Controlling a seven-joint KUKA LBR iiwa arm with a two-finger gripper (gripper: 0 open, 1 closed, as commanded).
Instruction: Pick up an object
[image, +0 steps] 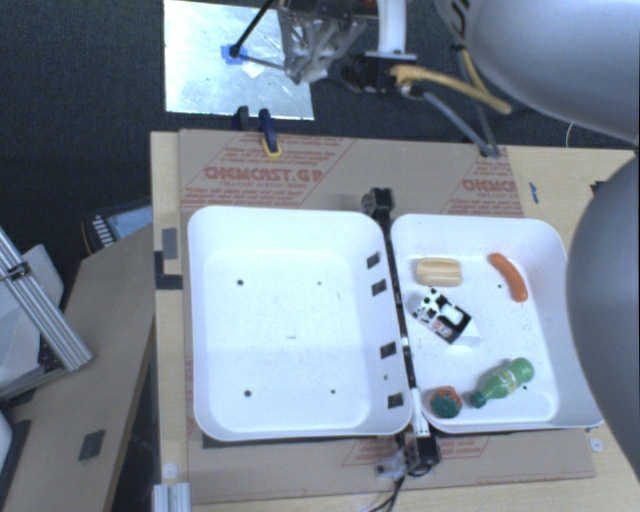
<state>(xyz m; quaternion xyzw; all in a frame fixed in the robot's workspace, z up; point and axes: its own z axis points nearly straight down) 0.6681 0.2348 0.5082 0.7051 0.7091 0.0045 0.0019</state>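
Sharing right bin (545, 240) — bun (438, 271), sausage (508, 276), bottle (503, 382)

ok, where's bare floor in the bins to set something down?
Left bin: bare floor wall to wall. Right bin is crowded: bread roll, sausage, black-and-white item, green bottle, orange-and-green piece. Its free patch lies between sausage, bottle and the right wall.

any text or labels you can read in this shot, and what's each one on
"CHEMCAST GP": red print on the brown board under the bins, upper left.
"CHEMCAST": same red print, slanted, partly cut off, on the board's upper right.
More red print along the board's front edge: too blurred to read.
Black and white object in the right bin: pattern, no legible text.
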